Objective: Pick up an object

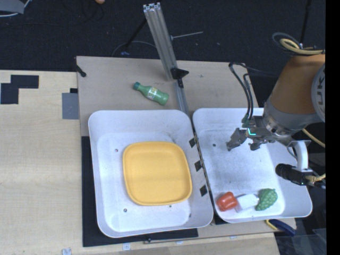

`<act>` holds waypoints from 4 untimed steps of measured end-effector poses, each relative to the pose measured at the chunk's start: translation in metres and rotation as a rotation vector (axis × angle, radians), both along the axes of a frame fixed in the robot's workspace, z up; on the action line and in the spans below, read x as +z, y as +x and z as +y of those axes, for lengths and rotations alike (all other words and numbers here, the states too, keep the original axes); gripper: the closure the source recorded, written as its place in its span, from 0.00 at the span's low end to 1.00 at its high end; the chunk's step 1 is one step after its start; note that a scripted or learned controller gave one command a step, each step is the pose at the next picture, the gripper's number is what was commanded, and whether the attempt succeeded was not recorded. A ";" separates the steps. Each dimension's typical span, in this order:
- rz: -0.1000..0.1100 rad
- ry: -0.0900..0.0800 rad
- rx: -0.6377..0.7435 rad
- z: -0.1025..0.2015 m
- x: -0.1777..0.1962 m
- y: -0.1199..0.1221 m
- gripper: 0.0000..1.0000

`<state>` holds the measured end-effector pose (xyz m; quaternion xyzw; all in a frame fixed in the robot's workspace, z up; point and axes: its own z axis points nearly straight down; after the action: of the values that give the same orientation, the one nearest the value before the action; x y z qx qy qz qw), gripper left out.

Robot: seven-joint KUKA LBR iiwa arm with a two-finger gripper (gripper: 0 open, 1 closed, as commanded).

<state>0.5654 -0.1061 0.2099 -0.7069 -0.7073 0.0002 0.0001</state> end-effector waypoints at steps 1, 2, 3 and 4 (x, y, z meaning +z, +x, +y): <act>0.000 0.000 0.000 0.000 0.000 0.000 0.00; 0.004 0.001 0.000 -0.006 -0.045 0.001 0.00; 0.004 0.001 -0.001 0.002 -0.093 0.003 0.00; 0.000 0.000 0.000 0.003 -0.119 0.003 0.00</act>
<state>0.5688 -0.1035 0.0911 -0.7068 -0.7074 0.0002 -0.0001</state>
